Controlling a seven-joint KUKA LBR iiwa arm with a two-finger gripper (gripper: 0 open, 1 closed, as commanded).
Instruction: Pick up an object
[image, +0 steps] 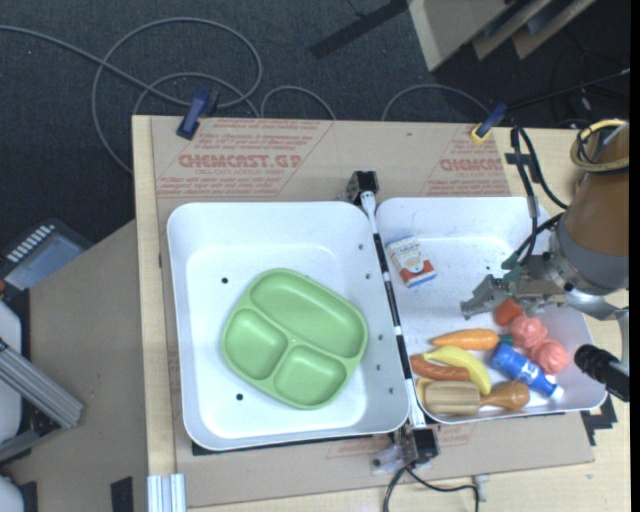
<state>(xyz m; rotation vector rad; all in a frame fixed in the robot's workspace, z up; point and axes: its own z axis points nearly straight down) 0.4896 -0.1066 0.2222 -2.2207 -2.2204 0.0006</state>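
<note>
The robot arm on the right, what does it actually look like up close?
The arm is a thick rounded column, grey at the wrist with a broad orange band above it. Black cables loop down its side. At its end sits a gripper of dull grey metal, angular and much thinner than the arm, reaching into the right bin.
</note>
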